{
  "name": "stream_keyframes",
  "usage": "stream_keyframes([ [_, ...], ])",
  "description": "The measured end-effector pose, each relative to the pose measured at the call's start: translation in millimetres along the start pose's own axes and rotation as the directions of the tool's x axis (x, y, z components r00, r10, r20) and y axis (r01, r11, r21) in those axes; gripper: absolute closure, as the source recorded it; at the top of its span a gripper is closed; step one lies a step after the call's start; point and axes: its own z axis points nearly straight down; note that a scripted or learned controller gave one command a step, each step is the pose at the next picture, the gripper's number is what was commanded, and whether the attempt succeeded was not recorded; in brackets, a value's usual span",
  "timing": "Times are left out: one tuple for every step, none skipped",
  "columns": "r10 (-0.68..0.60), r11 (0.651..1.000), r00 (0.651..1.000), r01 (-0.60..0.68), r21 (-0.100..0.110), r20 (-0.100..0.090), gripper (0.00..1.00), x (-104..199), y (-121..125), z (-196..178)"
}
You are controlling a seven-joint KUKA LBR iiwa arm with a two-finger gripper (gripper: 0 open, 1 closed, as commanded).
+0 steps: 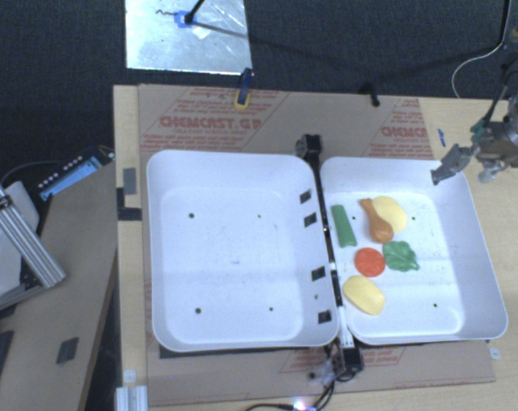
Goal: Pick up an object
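Near edge of the bench: left bin [233, 247] bare, so every pick target sits in the right bin [477, 255]. Clustered by the divider: green stick [342, 226], orange drumstick [377, 219] leaning on a yellow piece [392, 213], red disc [369, 261], yellow lump [364, 294], green leafy piece [401, 256]. Gripper [468, 163] hangs over the bin's far right corner, fingers splayed, pinching nothing, well apart from the cluster; probably staged for a descent.

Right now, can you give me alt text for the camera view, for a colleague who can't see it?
The gripper hangs above the right bin's far right corner, holding nothing. That bin holds a green stick, drumstick, yellow piece, red disc, green leaf and yellow lump.
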Motion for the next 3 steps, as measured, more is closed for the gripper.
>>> stream_keyframes([
  [-0.004, 1.000, 1.000, 0.004, 0.015, -0.007, 0.00, 50.5, -14.4, 170.8],
  [-0.002, 1.000, 1.000, 0.002, -0.002, 0.000, 1.00, 46.4, -9.7, 150.5],
  [0.003, 1.000, 1.000, -0.003, 0.011, -0.005, 1.00, 84.6, -119.8, 192.4],
])
